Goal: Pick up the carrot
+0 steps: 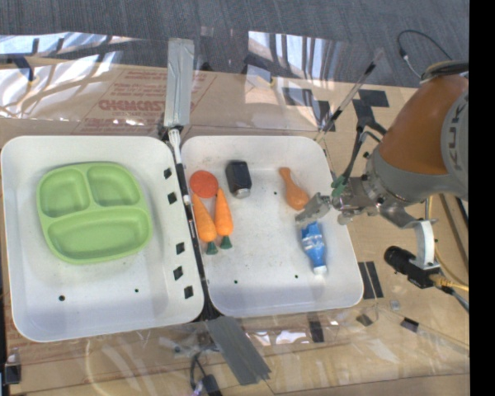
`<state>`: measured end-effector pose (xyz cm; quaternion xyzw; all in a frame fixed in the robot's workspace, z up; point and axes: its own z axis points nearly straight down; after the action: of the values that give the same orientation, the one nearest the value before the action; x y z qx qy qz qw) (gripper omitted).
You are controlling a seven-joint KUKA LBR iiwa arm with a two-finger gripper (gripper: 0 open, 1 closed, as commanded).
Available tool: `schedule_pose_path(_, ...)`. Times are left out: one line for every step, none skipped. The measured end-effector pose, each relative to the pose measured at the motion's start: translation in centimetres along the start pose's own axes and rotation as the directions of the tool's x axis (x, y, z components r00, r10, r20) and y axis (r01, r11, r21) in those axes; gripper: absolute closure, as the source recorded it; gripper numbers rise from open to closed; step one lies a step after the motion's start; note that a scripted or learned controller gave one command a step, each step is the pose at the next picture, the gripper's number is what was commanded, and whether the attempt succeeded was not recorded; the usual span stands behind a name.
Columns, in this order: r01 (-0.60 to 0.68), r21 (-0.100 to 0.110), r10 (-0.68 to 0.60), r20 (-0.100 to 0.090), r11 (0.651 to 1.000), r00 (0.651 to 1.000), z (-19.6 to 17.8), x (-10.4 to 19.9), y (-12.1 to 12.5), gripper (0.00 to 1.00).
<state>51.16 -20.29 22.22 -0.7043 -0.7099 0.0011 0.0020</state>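
Notably, carrots: two carrots lay side by side in the right bin [272, 304], close to its left wall; the left carrot [205, 221] sat just beside the right carrot [223, 214], both pointing their green tops toward the near edge.
Carrot contact: the two seemed to touch along their length, though I could not tell for sure.
Red disc: a round red-orange piece [203, 183] lay just above the carrots' thick ends, touching or nearly touching them.
Black object: a small dark block [238, 177] sat near the red disc, to its right, apart from the carrots.
Drumstick-like piece: an orange-brown item [294, 190] lay further right in the same bin, well apart from the carrots.
Blue tube: a blue and white tube [313, 247] lay near the bin's right wall, below the claw.
Claw: the claw [313, 211] hung over the right side of the right bin, between the orange-brown item and the blue tube; nothing was seen between its fingers, and how far apart they stood could not be told.
Obstruction: bare bin floor separated the claw from the carrots.
Left bin: the left bin [91, 304] held a green divided plate [93, 211].
Surface: both bins rested on a brown surface [396, 337].
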Motion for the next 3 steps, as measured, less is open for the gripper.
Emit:
schedule_pose_path(-0.064, 0.002, 0.064, 0.000, 0.998, 0.998, 4.1, 7.8, 2.3, 0.00)
schedule_pose_path(-0.250, 0.002, 0.250, 0.000, 0.968, 0.968, 12.7, 10.3, 6.4, 0.00)
schedule_pose_path(-0.308, -0.003, 0.308, -0.001, 0.951, 0.951, 5.0, 8.1, 7.4, 0.00)
